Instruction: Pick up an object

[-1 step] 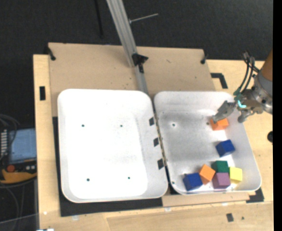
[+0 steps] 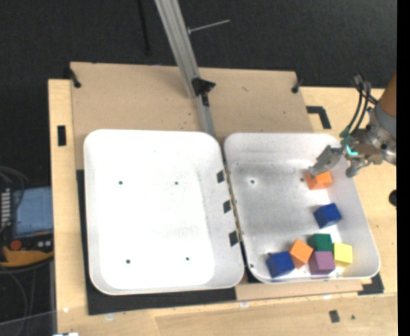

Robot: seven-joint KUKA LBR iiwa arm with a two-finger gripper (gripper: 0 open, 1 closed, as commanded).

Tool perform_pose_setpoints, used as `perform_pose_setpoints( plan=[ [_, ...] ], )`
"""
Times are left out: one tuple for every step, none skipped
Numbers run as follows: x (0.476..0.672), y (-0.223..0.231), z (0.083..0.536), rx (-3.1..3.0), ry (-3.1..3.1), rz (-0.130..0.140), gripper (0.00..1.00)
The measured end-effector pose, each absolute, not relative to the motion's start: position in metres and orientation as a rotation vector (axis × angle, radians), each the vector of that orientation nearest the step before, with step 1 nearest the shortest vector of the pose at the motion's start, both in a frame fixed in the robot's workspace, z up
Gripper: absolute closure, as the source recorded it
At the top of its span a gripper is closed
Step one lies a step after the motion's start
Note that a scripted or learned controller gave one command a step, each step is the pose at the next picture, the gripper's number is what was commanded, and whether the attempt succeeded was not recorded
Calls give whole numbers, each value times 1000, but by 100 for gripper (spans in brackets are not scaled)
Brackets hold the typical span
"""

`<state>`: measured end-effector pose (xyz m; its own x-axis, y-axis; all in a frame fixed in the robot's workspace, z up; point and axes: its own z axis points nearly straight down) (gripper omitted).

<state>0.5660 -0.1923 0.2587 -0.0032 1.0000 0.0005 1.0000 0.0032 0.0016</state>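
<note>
Looking down, I see a small orange cube lying alone in the upper right of the right bin, near its far wall. My gripper hangs just above and beside it, fingers seemingly spread, though it's blurry; nothing sits between them. Bare floor surrounds the cube toward the left, while a blue cube sits nearer me.

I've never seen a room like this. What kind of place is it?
Probably a robot lab. A robot arm's claw hangs over a white bin of colored blocks, on a wooden bench.
</note>
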Motion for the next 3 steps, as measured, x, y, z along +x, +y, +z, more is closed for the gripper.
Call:
perform_pose_setpoints(
  plan=[
    [574,-198,209,2224,2220,-5,0],
    [571,-195,147,2226,2220,-7,0],
    [572,-197,97,2222,2214,-2,0]
  ],
)
